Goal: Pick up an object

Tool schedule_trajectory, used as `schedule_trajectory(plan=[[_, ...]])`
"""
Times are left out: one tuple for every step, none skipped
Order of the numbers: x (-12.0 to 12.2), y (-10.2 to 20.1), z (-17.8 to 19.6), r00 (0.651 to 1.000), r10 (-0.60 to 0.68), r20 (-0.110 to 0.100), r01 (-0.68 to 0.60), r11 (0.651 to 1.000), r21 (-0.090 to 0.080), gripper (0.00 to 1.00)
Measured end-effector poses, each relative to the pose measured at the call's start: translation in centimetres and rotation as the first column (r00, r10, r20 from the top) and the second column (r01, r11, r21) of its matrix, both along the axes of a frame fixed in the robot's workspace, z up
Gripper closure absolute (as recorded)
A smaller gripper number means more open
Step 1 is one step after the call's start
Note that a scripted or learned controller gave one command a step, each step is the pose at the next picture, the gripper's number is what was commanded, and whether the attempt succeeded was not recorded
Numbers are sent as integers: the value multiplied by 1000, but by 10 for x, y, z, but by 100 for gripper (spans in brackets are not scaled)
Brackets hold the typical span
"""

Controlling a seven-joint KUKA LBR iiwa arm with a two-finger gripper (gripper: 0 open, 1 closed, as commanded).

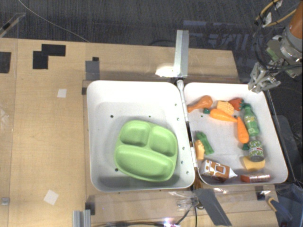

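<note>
The right bin holds several toy foods: a chicken drumstick, a corn cob, an orange carrot, a green bottle, a green pickle, a brown carton and a cheese wedge. My gripper hangs above the bin's far right corner, away from all of them. Its fingers stand slightly apart with nothing between them.
The left bin holds a green divided plate. A metal post rises behind the divider between the bins. Cables loop around the arm at the upper right.
</note>
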State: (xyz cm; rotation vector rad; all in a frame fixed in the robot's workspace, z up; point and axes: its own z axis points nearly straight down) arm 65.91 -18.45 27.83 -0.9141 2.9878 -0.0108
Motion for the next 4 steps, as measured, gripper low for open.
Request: schedule_trajectory(plan=[[-9,-4,-179,992,123,-4,-123,992,0,100],[-10,-4,-180,992,123,-6,-123,992,1,0],[-66,6,-189,991,132,-5,-132,991,0,0],[-94,85,-187,989,151,0,-151,989,0,0]])
